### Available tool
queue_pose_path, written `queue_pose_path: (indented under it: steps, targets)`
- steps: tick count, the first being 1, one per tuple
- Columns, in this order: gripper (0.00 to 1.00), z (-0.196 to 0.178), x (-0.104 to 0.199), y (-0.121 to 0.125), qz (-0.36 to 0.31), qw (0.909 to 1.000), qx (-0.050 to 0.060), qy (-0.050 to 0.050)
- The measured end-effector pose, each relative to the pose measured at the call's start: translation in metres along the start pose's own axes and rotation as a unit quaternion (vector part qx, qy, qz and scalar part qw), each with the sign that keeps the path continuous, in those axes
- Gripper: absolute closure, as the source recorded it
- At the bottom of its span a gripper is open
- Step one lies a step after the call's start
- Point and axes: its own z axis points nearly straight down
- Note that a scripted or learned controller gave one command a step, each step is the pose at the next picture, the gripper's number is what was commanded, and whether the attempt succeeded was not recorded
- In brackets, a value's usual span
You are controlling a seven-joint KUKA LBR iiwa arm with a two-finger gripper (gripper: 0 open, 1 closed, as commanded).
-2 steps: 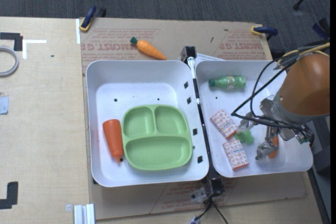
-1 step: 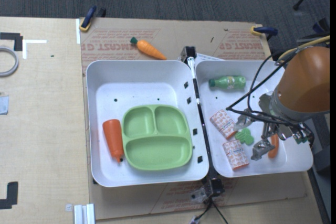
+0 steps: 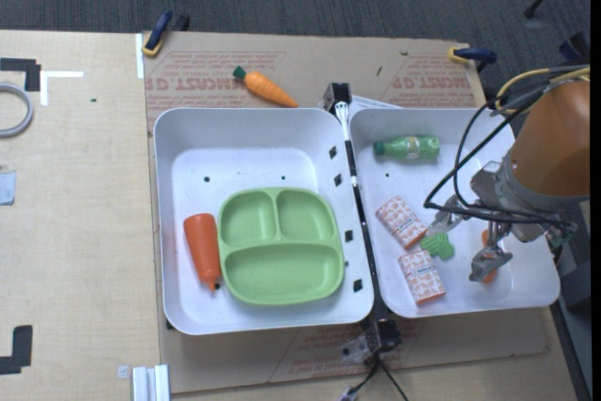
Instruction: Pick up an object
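Observation:
My gripper [image 3: 464, 245] hangs low over the right bin [image 3: 531, 291], on its right side, and is open. One finger [image 3: 441, 222] points toward a small green leafy toy [image 3: 438, 247] that lies just beside and below it. The other finger [image 3: 485, 268] stands over bare bin floor. Nothing is held between the two. Left of the gripper lie two red-and-white packets [image 3: 401, 221] [image 3: 421, 276]. A green bottle [image 3: 407, 147] lies on its side at the back of this bin.
The left bin [image 3: 178, 146] holds a green divided plate [image 3: 280, 245] and an orange-red cylinder [image 3: 201, 249] along its left wall. A toy carrot [image 3: 266, 86] lies on the cardboard behind the bins. Cables loop off the arm [image 3: 554, 146] above the right bin.

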Motion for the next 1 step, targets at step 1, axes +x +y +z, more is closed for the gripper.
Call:
queue_pose_path:
  steps: [1]
  targets:
    - [0.00, 0.0324, -0.0226, 0.0512, 0.085, 0.9964, 0.000, 0.001]
